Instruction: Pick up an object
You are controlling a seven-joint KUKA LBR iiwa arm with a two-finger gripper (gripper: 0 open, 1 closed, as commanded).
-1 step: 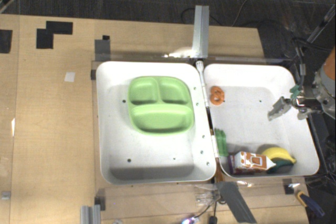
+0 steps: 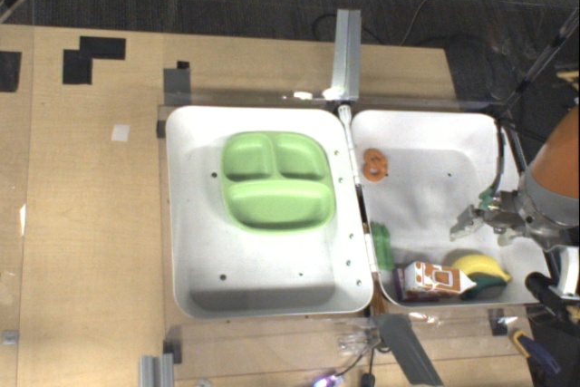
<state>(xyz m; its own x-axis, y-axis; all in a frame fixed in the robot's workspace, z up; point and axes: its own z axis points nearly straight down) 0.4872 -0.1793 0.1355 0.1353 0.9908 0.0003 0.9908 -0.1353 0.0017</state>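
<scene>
My gripper [image 2: 473,222] hangs over the right side of the right bin [image 2: 426,136], reaching in from the right edge. Just below it lies a yellow banana [image 2: 481,266] against the bin's front wall, with a dark green item [image 2: 492,286] partly under it. A brown and white carton [image 2: 432,280] lies to the banana's left. A green object [image 2: 381,245] rests along the bin's left wall. A small orange pretzel-shaped object [image 2: 374,164] sits near the bin's far left. Nothing shows in the gripper.
The left bin [image 2: 195,222] holds a green divided plate [image 2: 275,179]. A metal post [image 2: 346,54] stands behind the divider between the bins. The orange band of the arm [image 2: 557,163] rises at the right edge.
</scene>
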